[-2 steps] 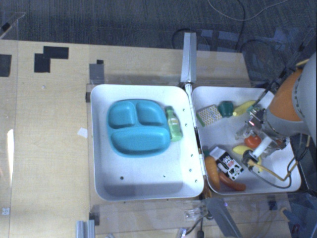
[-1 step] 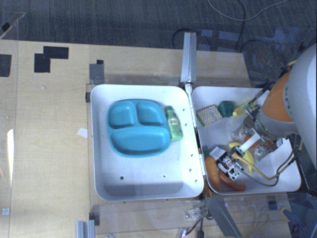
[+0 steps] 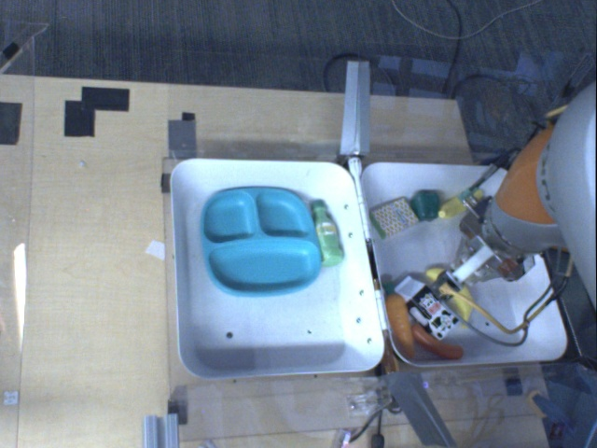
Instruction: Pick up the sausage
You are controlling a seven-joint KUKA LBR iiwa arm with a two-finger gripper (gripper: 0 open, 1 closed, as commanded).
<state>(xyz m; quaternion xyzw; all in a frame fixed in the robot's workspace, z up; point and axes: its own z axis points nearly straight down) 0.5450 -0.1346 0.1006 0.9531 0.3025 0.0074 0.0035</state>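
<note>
Red sausage (image 3: 437, 348) lay at the front edge of the right bin (image 3: 550, 343), not yet lifted. Gripper (image 3: 438, 311) hovered just above it; whether it grasped anything I cannot tell.

A single camera is fixed above the desk (image 3: 93, 278), looking down at a slant from a middling height. Both white bins fit in frame: the left bin (image 3: 270, 343) sits near the centre, the right bin (image 3: 550, 339) toward the lower right. Dark carpet (image 3: 187, 17) runs along the top of the frame, so the view tips away from the near edge. The arm (image 3: 546, 180) enters at the right edge.
</note>
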